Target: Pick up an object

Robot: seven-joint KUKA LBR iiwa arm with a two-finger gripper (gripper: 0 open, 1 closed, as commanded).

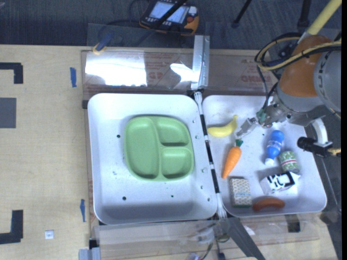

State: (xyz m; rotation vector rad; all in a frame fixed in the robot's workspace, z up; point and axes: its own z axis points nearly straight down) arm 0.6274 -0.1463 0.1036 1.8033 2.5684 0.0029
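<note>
Pincer (248,128) sits low over the far part of the right bin (314,199), tips pointing left toward the divider. Finger state: can't tell, the tips are too small and blurred against the white floor. Nothing visibly between them.

Closest item is the banana (223,128), just left of the tips, lying across the far-left part of that bin; can't tell if there's contact. Carrot (232,160) is just on the near side of the banana, tilted, green top pointing far, orange body running toward the near-left. Blue-and-white bottle (274,145) lies right of the pincer, near the middle of the bin, under the wrist. Just right of it, a small green-labelled can (288,160), close beside or touching the bottle (hard to call).

Near side of the right bin: black-and-white patterned item (281,182) near of the can, tan sponge-like block (240,191) to its left, reddish sausage-shaped piece (268,203) nearest the front rim, between those two and a little nearer.

Arm (303,85) comes in from the right, orange band over the bin's far-right corner, cables looped above it.

Left bin (103,199) holds a green divided plate (159,147), three compartments, roughly centred. Clear plastic sheet (135,69) lies on the bench beyond the left bin. A handheld controller (168,16) sits on the floor further out.
</note>
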